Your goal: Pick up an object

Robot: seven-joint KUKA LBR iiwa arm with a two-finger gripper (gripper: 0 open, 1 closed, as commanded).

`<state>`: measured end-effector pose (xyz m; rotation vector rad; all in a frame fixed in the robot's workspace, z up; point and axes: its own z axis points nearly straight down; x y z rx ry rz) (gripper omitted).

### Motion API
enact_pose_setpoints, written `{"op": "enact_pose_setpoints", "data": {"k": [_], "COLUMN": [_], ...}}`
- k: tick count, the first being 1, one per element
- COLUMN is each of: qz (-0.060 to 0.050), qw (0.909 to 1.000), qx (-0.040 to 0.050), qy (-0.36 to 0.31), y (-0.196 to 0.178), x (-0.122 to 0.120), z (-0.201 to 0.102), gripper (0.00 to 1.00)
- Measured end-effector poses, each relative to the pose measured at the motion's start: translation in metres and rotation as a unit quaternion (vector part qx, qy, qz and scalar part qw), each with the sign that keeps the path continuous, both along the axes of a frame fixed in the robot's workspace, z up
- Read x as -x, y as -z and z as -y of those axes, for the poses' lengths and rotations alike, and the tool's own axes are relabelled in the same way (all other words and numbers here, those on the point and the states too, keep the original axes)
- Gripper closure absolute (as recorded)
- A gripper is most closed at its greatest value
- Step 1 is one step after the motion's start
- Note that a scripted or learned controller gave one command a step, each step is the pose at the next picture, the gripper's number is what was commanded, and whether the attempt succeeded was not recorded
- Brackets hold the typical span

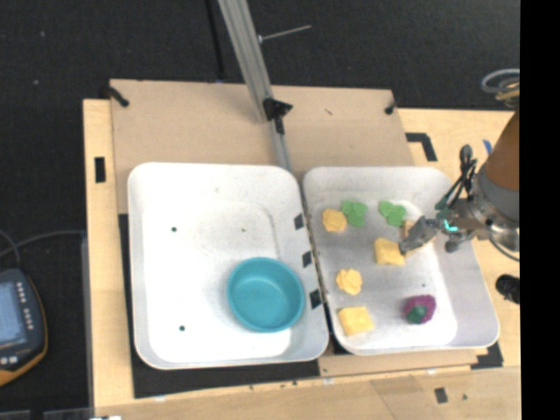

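1. Camera view is showing the claw (pixel 413 234) hovering low in the right bin (pixel 464 322); I cannot tell how far open it is.
2. A yellow block (pixel 388 253) is lying just beside its tip.
3. A green piece (pixel 393 211) is sitting just beyond it.

I count two white bins on my table: a left bin (pixel 157 199) and a right bin (pixel 464 309). The left bin holds one thing, a teal bowl (pixel 265 293). In the right bin I count seven small pieces. Four are yellow: one (pixel 334 221) near the top left, one (pixel 388 252) by my gripper (pixel 418 232), one (pixel 349 280) lower down, and one (pixel 355 320) at the bottom. Two are green (pixel 353 211) (pixel 392 210). One is purple with green (pixel 420 309).
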<state>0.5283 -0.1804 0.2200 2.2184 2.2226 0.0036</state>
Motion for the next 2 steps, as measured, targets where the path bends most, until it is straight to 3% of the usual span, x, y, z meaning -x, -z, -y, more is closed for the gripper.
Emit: {"op": "enact_pose_setpoints", "data": {"k": [2], "qz": [-0.003], "qw": [1.0000], "qx": [0.0007], "qy": [0.001], "y": [0.116], "x": [0.005], "z": [0.001], "gripper": [0.00]}}
